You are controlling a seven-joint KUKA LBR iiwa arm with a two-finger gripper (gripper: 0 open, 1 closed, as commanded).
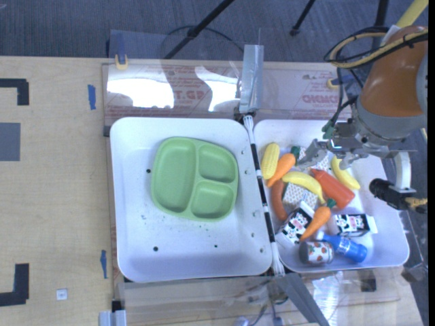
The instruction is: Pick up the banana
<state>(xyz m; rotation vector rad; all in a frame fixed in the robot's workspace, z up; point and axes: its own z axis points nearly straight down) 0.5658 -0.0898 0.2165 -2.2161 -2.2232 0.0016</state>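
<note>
Overhead, hand (pixel 331 156) above banana (pixel 304 181)

In the right bin (pixel 397 240) you meet a tight pile: the banana (pixel 304 181) lies hemmed by corn (pixel 270 159) and a carrot (pixel 282 168) on its left, a red pepper (pixel 334 186) on its right. The gripper (pixel 333 152) hangs just above that pile. The left bin (pixel 132 223) gives you open floor around a green tray (pixel 194 178).
</note>
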